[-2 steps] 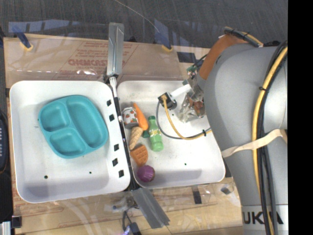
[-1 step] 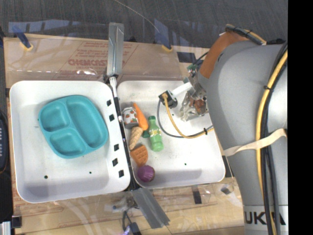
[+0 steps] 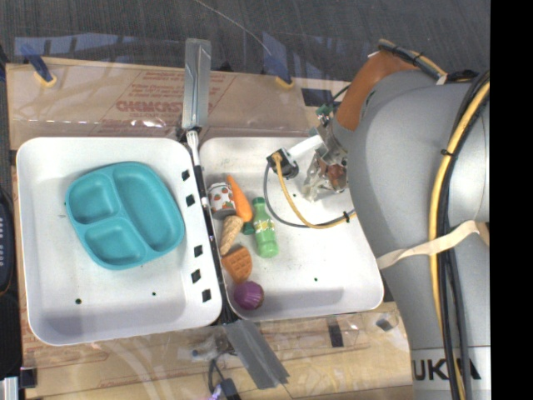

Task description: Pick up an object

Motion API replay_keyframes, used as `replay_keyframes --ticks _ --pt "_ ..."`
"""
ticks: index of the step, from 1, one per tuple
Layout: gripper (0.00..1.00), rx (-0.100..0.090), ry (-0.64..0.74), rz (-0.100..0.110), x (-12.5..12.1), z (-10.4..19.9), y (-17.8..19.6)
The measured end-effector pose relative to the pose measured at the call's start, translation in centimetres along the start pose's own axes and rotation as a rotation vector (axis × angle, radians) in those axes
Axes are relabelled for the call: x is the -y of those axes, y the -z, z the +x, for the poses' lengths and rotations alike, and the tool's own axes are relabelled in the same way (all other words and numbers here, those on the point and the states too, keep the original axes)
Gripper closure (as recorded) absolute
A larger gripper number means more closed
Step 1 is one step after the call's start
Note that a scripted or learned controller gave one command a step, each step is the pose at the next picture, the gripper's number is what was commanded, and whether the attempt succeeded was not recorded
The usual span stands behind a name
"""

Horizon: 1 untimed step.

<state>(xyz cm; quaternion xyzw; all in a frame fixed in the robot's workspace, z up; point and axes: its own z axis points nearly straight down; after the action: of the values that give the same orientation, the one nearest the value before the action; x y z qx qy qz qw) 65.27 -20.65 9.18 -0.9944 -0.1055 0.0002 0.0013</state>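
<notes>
Objects for picking are lying untouched in the right bin [image 3: 333, 286], so by my judgement the pickup is not yet done. Going left to right: a teal divided plate [image 3: 125, 213] is sitting in the left bin [image 3: 50, 307]; along the right bin's left wall a small can [image 3: 220, 198], a carrot [image 3: 240, 198], a green bottle [image 3: 264, 229], a waffle-like cookie [image 3: 238, 262] and a purple ball [image 3: 248, 294] are clustering. The claw [image 3: 325, 176] is hanging over the bin's upper right, well apart from them; whether it is wide or narrow I cannot tell.
</notes>
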Motion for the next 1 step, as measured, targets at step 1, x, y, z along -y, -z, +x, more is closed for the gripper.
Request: replay_keyframes --ticks 1 --pt "1.0 0.001 0.008 0.001 0.19 0.13 1.03"
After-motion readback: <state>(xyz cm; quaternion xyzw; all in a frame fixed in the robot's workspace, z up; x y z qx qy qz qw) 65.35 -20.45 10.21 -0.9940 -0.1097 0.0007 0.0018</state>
